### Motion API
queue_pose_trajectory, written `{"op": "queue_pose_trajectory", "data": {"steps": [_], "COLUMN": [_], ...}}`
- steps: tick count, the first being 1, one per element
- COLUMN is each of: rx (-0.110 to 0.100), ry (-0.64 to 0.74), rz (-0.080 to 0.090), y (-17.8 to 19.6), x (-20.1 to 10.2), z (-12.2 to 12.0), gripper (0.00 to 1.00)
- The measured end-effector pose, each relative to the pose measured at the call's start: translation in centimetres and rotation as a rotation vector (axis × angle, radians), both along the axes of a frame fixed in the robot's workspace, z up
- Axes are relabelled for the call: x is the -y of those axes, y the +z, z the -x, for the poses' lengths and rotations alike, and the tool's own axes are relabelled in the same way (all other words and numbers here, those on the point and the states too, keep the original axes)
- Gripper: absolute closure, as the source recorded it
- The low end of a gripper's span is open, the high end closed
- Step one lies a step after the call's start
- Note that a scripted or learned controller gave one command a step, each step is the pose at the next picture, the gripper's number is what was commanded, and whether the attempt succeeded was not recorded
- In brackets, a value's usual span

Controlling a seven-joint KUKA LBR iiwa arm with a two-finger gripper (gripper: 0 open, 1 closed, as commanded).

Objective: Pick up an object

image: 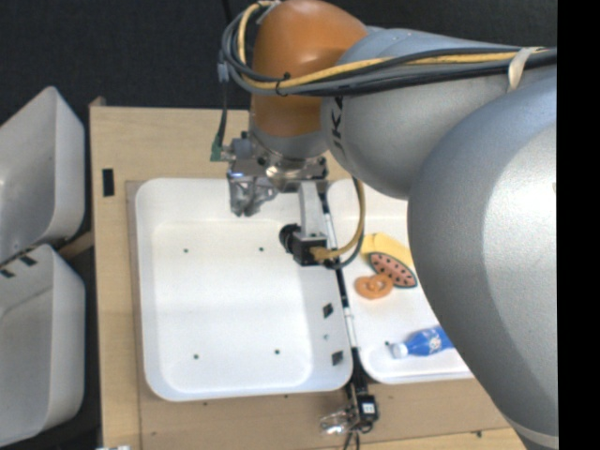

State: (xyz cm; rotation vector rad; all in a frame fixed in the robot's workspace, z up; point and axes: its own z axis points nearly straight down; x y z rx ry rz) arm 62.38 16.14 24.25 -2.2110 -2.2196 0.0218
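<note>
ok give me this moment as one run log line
gripper: over left bin far edge, nothing seen held | right bin: blue bottle, orange ring, yellow slice | pick: not yet done

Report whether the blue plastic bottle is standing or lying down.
Lying down: the blue plastic bottle rests on its side on the right white bin's floor.

The single camera is fixed above the light wooden worktop and looks down at a slant. It sees the whole shallow white left bin and only part of the shallow white right bin. The big grey arm with the orange band enters from the right, very near the lens, and covers much of the frame.
</note>
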Motion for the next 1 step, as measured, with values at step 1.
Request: {"op": "queue_pose_trajectory", "data": {"steps": [1], "rx": [0.028], "ry": [0.001], "rz": [-0.007], "y": [11.48], "x": [-2.51], "z": [-1.97], "gripper": [1.00]}}
